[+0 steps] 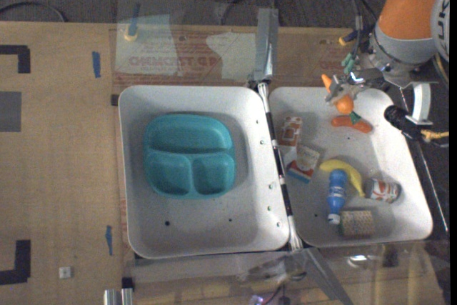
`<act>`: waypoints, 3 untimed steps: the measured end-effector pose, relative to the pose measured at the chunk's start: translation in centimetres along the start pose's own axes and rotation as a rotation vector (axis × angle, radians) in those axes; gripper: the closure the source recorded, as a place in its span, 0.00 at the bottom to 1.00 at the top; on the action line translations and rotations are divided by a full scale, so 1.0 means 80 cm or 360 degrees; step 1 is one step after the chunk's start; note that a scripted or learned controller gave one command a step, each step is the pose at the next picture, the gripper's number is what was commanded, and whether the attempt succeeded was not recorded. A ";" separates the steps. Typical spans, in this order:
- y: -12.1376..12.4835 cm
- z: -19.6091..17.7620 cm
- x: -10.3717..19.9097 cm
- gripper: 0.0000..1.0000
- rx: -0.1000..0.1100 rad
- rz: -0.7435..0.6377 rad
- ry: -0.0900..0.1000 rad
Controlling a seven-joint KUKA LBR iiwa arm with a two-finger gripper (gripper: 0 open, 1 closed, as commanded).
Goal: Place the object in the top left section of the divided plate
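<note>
One small orange ball [344, 104] sits at the pincer [341, 91] in the far part of the right bin [410, 175], though the view does not settle whether the tips grip it or merely touch it, nor whether they are spread or pressed together. Just beside the ball, on the near side, lies an orange carrot-shaped piece [353, 123]. Farther toward the bin's near edge are a brown snack packet [290, 131], a small carton [305, 161], a yellow banana [342, 172], a blue bottle [335, 195], a red and white can [383, 190] and a tan block [356, 223]. The grey arm with its orange band [414, 0] rises from the ball toward the far right. Well apart from the ball, in the left bin [143, 225], rests the teal divided plate [189, 154], its sections bare. Both bins stand side by side on the brown counter [57, 175].
</note>
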State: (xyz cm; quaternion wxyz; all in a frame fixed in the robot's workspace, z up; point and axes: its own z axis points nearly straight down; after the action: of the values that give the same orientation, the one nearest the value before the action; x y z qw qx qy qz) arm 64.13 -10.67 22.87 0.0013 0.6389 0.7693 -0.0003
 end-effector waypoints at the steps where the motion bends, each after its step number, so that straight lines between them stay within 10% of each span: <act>1: 0.005 0.007 0.087 1.00 0.0001 -0.0299 0.0004; 2: -0.030 0.055 0.191 1.00 0.0001 -0.0461 0.0005; 3: 0.011 -0.023 0.238 1.00 -0.0005 -0.0585 0.0003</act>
State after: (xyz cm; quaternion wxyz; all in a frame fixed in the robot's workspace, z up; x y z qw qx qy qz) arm 61.46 8.22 24.65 0.0016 0.4874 0.8732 0.0012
